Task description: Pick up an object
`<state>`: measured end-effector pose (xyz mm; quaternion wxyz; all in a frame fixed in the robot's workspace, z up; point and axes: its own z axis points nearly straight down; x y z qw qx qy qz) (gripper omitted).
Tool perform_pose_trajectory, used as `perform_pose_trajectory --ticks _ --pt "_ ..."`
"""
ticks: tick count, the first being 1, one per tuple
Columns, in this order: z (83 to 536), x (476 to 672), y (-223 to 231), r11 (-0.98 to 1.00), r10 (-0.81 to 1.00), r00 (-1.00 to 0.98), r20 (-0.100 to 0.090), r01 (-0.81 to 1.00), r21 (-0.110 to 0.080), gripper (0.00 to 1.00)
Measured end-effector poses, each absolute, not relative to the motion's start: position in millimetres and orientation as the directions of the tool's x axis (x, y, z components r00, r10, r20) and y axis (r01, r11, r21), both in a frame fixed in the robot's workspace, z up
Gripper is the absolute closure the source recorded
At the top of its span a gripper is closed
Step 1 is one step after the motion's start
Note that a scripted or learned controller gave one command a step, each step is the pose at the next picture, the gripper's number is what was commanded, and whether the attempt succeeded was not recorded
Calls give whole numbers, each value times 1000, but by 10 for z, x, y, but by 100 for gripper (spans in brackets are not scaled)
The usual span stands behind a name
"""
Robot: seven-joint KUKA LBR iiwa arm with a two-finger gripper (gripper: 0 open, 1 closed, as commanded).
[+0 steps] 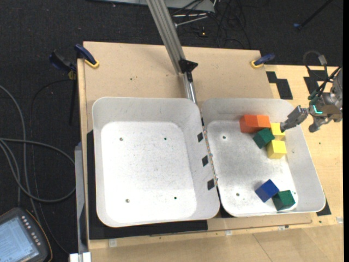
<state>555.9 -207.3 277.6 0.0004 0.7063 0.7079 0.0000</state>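
Gripper [306, 121]: dark grey-black fingers, splayed, slim. Body above fingers pale grey metal, small teal-green spot on it. Thin dark cable loops above, near wrist. Detail blurred.

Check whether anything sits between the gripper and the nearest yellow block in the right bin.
Nothing visible does. The gripper is at the right bin's right rim, one finger reaching toward the small yellow block. The orange block and green block lie on that block's far side, left of it.
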Motion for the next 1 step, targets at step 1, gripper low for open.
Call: perform_pose_trajectory --ticks 1 --pt "2323 5536 -2131 -1 1000 1 0 1000 -5 0"
